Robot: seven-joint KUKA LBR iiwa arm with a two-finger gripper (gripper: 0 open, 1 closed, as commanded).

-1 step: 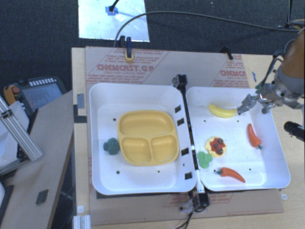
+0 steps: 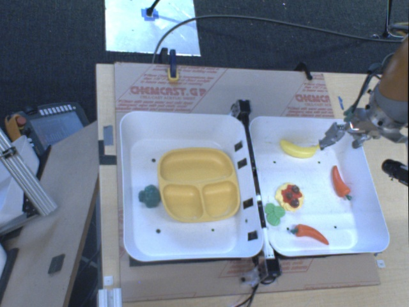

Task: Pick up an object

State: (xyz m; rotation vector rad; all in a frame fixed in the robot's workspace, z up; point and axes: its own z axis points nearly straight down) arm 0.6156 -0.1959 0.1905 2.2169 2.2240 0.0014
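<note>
On a tabletop [image 2: 105, 235] lined with printed cardboard, we see two white bins side by side. The left bin [image 2: 137, 146] carries a yellow divided tray [image 2: 197, 184] and a green broccoli toy [image 2: 150, 196]. The right bin [image 2: 370, 229] holds a banana [image 2: 298, 149], two red-orange peppers [image 2: 340, 182] [image 2: 310, 233], a small pizza [image 2: 289, 196] and a green piece [image 2: 274, 214]. We find the gripper [image 2: 343, 136] above the far right corner, fingers apart, gripping nothing, just beside the banana.
</note>
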